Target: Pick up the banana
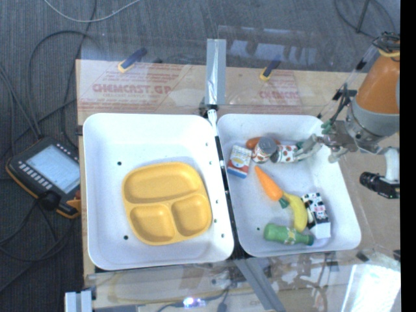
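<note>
The banana (298,212) is yellow and lies in the right bin (338,174), toward its front, pointing front to back. An orange carrot (268,183) ends at its far tip, and a black-and-white carton (318,214) lies against its right side. My gripper (309,147) hovers over the back of the right bin, well behind the banana, close to a small red-and-white object (286,153). Nothing of the banana is in it. The arm's orange band (380,88) is at the right edge.
A green bottle (288,234) lies in front of the banana. A small carton (240,160) and a can (264,149) sit at the bin's back left. The left bin (104,148) holds a yellow divided tray (168,200). A pendant (45,171) rests left of the bench.
</note>
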{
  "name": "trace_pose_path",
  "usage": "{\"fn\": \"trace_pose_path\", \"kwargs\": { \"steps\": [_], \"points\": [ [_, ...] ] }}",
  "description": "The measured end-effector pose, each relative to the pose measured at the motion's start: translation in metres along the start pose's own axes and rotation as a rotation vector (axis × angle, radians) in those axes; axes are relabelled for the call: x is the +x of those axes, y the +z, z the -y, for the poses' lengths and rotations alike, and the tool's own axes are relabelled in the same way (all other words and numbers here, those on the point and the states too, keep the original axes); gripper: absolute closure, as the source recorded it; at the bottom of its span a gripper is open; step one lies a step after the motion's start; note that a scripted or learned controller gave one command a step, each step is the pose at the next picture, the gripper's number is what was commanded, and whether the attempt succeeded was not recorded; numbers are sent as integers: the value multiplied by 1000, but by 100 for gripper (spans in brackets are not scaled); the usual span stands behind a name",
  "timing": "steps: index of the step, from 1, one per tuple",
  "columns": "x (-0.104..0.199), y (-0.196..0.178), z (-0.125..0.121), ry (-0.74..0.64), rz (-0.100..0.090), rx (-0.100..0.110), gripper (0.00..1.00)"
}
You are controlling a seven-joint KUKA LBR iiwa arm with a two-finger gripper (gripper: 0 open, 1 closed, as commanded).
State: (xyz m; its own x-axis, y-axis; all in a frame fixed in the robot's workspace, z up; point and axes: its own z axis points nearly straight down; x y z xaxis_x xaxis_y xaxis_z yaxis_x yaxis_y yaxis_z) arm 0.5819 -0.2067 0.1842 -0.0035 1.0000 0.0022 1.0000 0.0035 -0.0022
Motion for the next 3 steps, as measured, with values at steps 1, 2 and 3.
{"fn": "trace_pose_path", "kwargs": {
  "steps": [1, 2, 3],
  "points": [
    [3, 91, 67, 29, 0, -3, 0],
    [52, 94, 81, 0, 12, -16, 0],
    [52, 82, 79, 0, 10, -22, 100]
  ]
}}
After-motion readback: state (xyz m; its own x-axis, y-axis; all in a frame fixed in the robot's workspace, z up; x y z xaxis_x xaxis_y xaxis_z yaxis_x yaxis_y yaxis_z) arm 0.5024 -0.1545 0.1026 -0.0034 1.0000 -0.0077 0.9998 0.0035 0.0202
